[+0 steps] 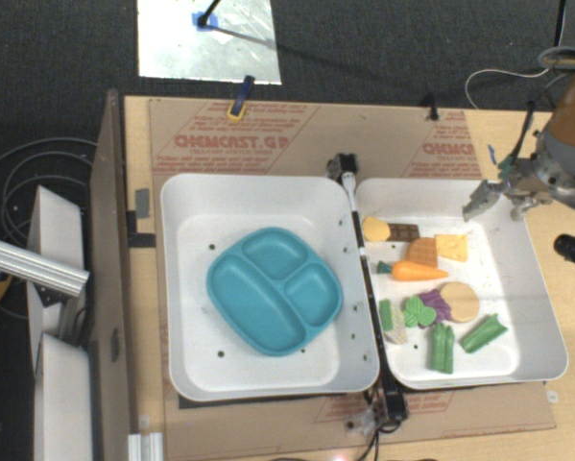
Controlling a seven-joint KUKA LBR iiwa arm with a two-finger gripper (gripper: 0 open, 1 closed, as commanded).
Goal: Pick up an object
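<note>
The gripper (492,209) hovered over the right bin's (541,301) upper corner, fingers apart and empty. It would do best descending squarely astride the fairly isolated green piece (484,333).

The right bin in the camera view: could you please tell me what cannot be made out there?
- Purple piece, camera view: partly covered by the round tan piece and the green leafy piece, so its shape is unclear.
- Pale piece beside a green stick, camera view: too small to identify.
- Arm, camera view: cut off by the picture's right edge.
</note>
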